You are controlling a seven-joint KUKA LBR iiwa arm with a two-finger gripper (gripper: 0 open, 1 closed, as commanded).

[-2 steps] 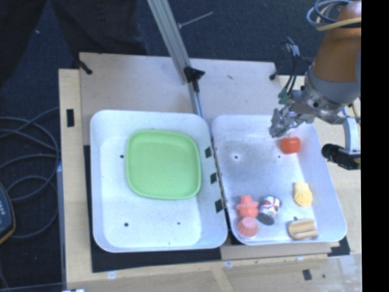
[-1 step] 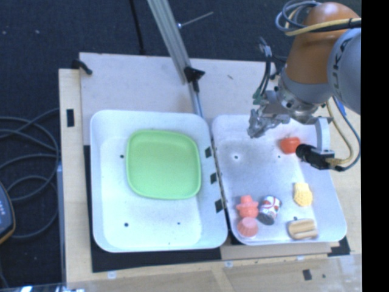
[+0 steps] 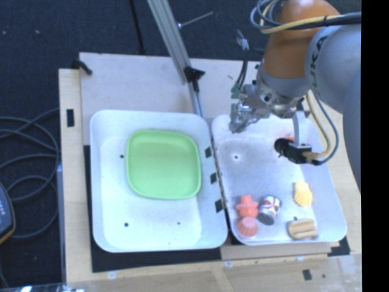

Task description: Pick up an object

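My gripper (image 3: pixel 238 123) hangs over the back left corner of the right bin (image 3: pixel 267 163), under the orange wrist band. I see nothing between its fingers. Several small objects lie along the front of that bin, well away from the gripper: an orange-red toy (image 3: pixel 246 205), a pink round piece (image 3: pixel 247 227), a dark and white object (image 3: pixel 268 208), a yellow piece (image 3: pixel 302 194) and a tan bread-like piece (image 3: pixel 302 229).
A green square plate (image 3: pixel 164 164) lies in the left bin (image 3: pixel 112 224). A metal pole (image 3: pixel 173 38) slants up from the back between the bins. A black cable clip (image 3: pixel 293 151) hangs from the arm over the right bin.
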